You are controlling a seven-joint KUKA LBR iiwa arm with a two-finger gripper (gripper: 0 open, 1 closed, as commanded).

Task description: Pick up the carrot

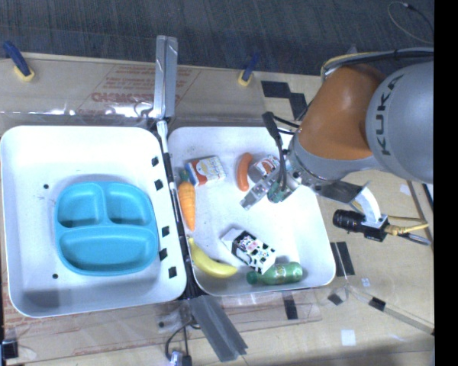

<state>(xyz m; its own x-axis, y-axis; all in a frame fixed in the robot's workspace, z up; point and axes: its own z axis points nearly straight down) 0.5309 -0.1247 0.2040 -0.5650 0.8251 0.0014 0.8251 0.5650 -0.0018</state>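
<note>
The carrot (187,205) lies lengthwise against the left wall of the right bin (314,218), beside a small carton (205,170). The gripper (263,192) hovers over the bin's middle, apart from the carrot, fingers spread with nothing between them. A sausage (245,171) lies just left of it. A banana (211,263), milk carton (251,250) and green bottle (277,274) sit near the front wall. A blue tray (105,227) rests in the left bin (23,204).
</note>
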